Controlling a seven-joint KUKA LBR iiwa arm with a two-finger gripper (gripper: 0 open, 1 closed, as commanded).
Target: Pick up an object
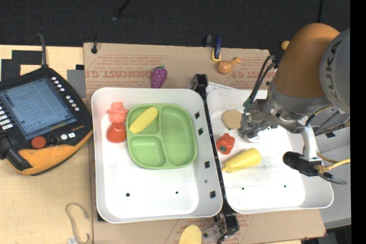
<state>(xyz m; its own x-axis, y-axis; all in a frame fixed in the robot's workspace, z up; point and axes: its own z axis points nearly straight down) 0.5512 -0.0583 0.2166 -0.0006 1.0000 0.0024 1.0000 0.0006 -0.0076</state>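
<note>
Gripper (pixel 250 133) hangs low in the right bin (pixel 297 194), its grip state impossible to tell, just beside the red pepper (pixel 225 143), the yellow cone (pixel 242 160) and a tan disc (pixel 231 119).

Three small objects are lying in the right white bin (pixel 320 194). A tan round flat piece (pixel 231 119) is sitting at ten o'clock in the bin. A red pepper-like toy (pixel 225 143) is resting at nine o'clock by the left wall. A yellow cone-shaped piece (pixel 242 160) is lying on its side just beside it, toward seven o'clock
</note>
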